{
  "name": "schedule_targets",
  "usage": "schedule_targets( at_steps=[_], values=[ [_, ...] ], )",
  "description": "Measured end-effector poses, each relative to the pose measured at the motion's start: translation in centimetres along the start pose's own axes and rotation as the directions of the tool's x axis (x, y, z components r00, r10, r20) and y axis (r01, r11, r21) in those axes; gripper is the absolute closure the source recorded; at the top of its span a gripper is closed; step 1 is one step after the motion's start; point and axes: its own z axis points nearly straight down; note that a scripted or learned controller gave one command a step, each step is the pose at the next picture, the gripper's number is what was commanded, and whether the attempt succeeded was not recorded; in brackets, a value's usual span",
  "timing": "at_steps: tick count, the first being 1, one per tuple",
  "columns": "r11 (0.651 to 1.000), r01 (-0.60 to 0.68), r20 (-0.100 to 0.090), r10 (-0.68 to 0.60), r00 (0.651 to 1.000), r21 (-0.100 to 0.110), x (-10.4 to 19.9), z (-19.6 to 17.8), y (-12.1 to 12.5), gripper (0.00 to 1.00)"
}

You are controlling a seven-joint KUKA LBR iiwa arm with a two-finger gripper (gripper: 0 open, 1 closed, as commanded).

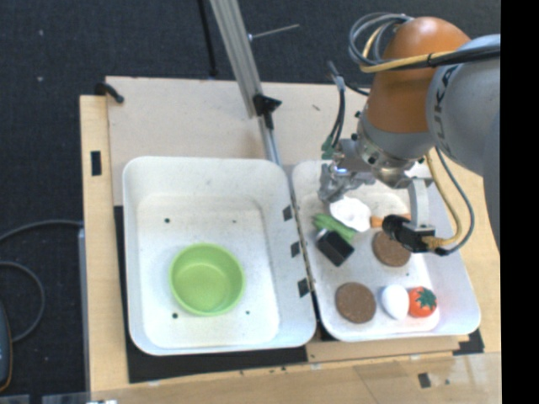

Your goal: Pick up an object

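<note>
The jaws cannot be read on the gripper, lowered over a white object in the right bin, presumably for grasping. A green bowl is seen left.

The arm is grey with a rounded orange band above the wrist; black and yellowish cables loop beside the metallic gripper.
</note>
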Motion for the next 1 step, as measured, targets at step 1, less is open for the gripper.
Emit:
schedule_targets(
  at_steps=[1],
  values=[
    [1.000,-0.002,0.001,0.002,1.000,0.001,4.71,1.42,2.00,1.00]
  ],
)
